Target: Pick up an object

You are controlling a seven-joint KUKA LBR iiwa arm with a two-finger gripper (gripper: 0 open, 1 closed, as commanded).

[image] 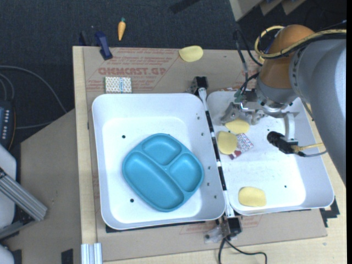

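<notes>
Likely target: yellow piece (237,126) in the right bin (286,191), directly under the gripper (242,111); a second yellow piece (226,142) touches it just below, with a small printed packet (244,143) beside that. Third yellow piece (252,196) lies well below, near the right bin's front wall. Jaws appear spread over the top piece, nothing between them, though glare blurs this. Risk: crowded pieces, so closing fingers may nudge the neighbour or pinch the packet. Blue divided plate (163,171) sits in the left bin (104,114)
</notes>
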